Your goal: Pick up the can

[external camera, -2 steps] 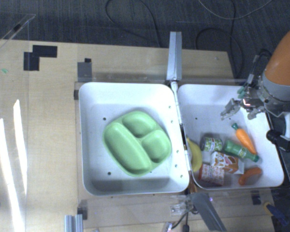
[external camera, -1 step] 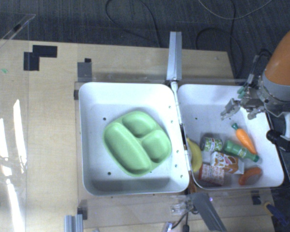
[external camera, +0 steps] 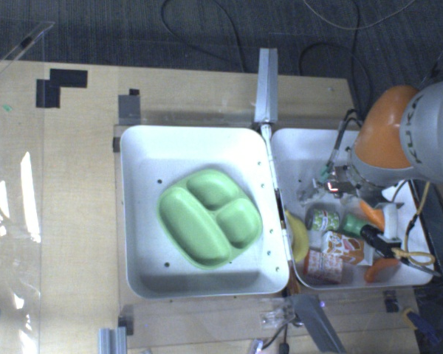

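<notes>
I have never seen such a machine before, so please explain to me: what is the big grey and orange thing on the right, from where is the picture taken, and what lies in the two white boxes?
The picture comes from one camera fixed above the bench, looking down at a slant. The grey and orange thing is a robot arm reaching in from the right. At its end sits a gripper with two fingers, low over the right bin; I cannot tell what, if anything, it holds. The left bin contains a green divided tray. The right bin holds a jumble: a can with a green label, something yellow, perhaps a banana, a printed packet, and some orange items. The can lies just below the gripper.
</notes>
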`<control>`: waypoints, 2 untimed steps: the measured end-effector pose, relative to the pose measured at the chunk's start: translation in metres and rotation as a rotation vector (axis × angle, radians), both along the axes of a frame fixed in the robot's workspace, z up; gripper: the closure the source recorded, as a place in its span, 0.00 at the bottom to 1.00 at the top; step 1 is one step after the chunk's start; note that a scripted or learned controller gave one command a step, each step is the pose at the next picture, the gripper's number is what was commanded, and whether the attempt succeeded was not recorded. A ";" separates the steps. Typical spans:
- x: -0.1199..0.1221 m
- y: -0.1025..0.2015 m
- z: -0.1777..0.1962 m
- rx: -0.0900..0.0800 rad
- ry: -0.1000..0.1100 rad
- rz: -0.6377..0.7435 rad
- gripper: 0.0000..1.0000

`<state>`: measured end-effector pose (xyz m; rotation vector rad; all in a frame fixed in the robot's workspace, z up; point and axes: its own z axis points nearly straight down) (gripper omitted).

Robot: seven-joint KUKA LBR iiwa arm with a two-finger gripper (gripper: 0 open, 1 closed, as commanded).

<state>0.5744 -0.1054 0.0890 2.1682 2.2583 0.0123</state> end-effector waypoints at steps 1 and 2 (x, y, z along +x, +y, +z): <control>-0.034 0.015 0.001 -0.002 -0.004 0.139 0.00; -0.031 0.017 0.013 0.000 -0.010 0.142 1.00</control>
